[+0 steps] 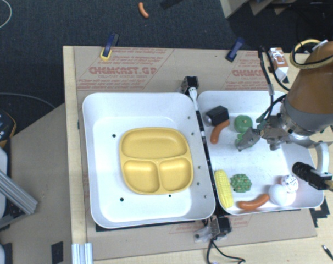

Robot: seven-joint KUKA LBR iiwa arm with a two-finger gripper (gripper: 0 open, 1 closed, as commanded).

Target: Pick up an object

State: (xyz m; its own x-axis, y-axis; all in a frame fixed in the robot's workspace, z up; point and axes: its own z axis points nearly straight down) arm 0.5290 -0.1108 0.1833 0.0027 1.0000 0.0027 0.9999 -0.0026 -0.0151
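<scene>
Hovering: gripper [248,141] low in right bin [265,99], beside green round toy [243,122] (finger state: cannot tell). Risk: descent nudges toy sideways, grasp closes on nothing.

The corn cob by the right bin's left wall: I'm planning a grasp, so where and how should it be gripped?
Grip the corn cob at its middle, coming from above, with the pincer closing across its short width. It lies lengthwise along the right bin wall, so the wall-side finger has little room; the broccoli crowds its other side.
</scene>
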